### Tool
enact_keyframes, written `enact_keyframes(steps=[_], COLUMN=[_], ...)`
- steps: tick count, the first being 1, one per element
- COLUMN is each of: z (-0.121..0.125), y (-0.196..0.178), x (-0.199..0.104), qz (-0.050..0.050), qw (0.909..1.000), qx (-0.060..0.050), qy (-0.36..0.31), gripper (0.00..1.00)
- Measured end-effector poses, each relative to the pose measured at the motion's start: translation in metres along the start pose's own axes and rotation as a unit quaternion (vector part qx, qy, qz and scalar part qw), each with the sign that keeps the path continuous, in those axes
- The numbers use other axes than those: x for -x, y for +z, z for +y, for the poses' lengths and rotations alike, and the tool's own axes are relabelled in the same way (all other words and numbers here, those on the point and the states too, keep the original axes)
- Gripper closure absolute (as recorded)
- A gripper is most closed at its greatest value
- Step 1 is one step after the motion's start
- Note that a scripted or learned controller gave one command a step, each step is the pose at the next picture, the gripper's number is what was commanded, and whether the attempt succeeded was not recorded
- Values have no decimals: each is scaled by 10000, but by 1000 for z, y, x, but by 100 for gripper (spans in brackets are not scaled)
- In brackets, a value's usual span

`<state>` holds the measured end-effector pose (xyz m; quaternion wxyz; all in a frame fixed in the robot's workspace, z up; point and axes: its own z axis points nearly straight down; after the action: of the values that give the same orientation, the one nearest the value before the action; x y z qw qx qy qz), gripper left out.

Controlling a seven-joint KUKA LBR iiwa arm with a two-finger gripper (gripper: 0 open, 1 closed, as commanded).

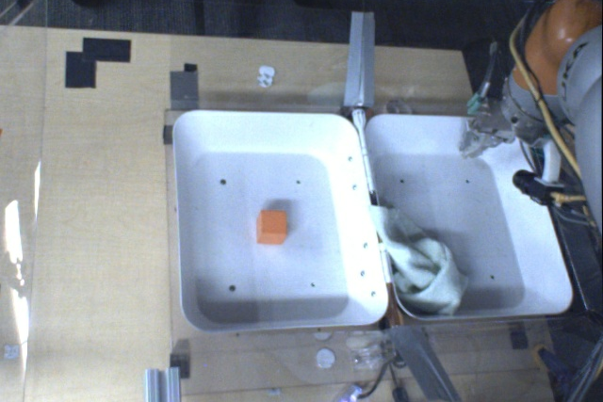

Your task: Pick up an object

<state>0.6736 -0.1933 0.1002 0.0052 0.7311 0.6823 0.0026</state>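
1. You have two white bins side by side: the left bin (203, 202) holds one small orange cube (272, 227), sitting flat near the floor's middle, well apart from every wall.
2. The right bin (509, 231) holds a crumpled pale cloth (424, 268), bunched in the near-left corner against the wall by the divider.
3. The gripper (482, 129) hangs over the right bin's far-right corner, well apart from both things. Its opening is too small and blurred to read (can't tell, so I'm not guessing), and nothing shows held in it.
4. Either thing counts for the task. The cube looks stiff and light, likely foam or wood (a guess), with flat parallel faces; you'd take it across two opposite sides, coming straight down.
5. The cloth is soft and will deform; pinch a raised fold at the top of the heap, not the edge pressed against the wall.
6. My pick: the cube, since it has open floor all around. Risk: a shallow grip may tip or push it.
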Motion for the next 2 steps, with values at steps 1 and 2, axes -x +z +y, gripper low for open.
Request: enact_keyframes(steps=[1,2], z=[-3,-2], y=[-113,-160], x=[-11,-1], qz=[4,-1], qw=[9859,9616], qx=[-26,-36], qy=[1672,2744], gripper=[100,100])
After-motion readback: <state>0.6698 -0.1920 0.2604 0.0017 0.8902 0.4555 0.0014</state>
